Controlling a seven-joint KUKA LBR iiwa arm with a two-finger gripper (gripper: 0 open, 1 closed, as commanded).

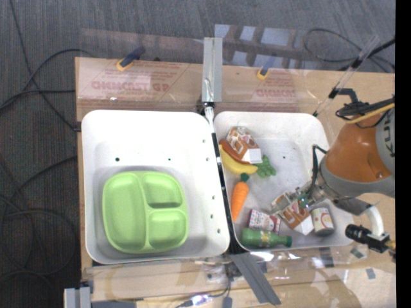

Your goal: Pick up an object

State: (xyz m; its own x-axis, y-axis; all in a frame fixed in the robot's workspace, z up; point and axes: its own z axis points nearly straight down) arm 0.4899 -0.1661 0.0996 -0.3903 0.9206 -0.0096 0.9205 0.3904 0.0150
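Wood bench [96, 85] w/ 2 white bins [154, 124] on grey carpet [38, 18]; fingers [302, 201] state unclear.

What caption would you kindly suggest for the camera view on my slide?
KUKA arm's gripper low among toy groceries in the right bin; green divided plate in the left bin.

Robotics lab, bench [90, 82], bins [148, 122], floor cables [32, 76]

Wooden table [96, 85] carries two white bins side by side: left bin [128, 124], right bin [282, 122], touching along the middle divider.
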